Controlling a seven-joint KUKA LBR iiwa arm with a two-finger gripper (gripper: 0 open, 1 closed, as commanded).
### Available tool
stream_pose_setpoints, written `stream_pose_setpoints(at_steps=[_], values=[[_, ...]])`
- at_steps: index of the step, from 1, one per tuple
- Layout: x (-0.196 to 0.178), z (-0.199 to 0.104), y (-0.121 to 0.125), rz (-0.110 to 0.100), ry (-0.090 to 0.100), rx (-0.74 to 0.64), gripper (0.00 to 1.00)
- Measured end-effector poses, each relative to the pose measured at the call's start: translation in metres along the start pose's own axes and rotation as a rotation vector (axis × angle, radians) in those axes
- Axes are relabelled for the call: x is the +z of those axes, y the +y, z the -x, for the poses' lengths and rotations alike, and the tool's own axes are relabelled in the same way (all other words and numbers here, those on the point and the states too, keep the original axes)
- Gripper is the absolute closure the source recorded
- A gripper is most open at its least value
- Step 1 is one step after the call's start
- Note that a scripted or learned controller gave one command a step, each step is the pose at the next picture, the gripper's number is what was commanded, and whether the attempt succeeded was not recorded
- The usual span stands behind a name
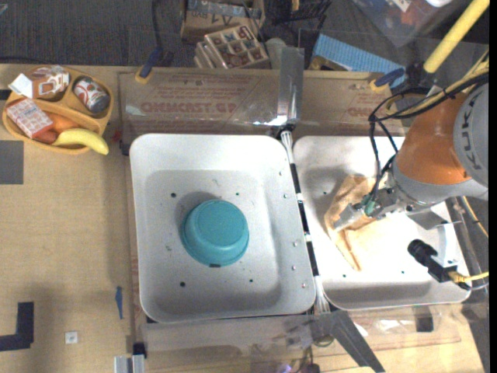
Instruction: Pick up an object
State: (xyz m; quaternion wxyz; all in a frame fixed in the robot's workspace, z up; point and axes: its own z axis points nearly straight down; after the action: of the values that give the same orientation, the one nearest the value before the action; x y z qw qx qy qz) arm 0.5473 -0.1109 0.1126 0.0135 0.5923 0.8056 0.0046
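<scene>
A tan, bread-like object (344,199) lies in the right bin (334,155), near its left wall. A thin orange strip (350,248) runs from it toward the bin's front. My gripper (371,207) is low in this bin, right against the tan object's right side. The grey arm with its orange band (435,150) reaches in from the right. A teal bowl (216,231) sits upside down in the middle of the left bin (155,177).
A yellow tray (15,119) with a banana, cans and small boxes stands at the far left of the bench. Cardboard (202,103) lines the back behind both bins. Cables and a yellow pole hang at the upper right.
</scene>
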Motion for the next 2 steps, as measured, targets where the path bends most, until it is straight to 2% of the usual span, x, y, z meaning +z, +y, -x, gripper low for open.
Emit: stream_pose_setpoints(at_steps=[1,2], values=[[0.022,-0.006,0.008,-0.012,0.008,0.096,0.0],[0.011,-0.003,0.009,-0.006,0.004,0.1,1.0]])
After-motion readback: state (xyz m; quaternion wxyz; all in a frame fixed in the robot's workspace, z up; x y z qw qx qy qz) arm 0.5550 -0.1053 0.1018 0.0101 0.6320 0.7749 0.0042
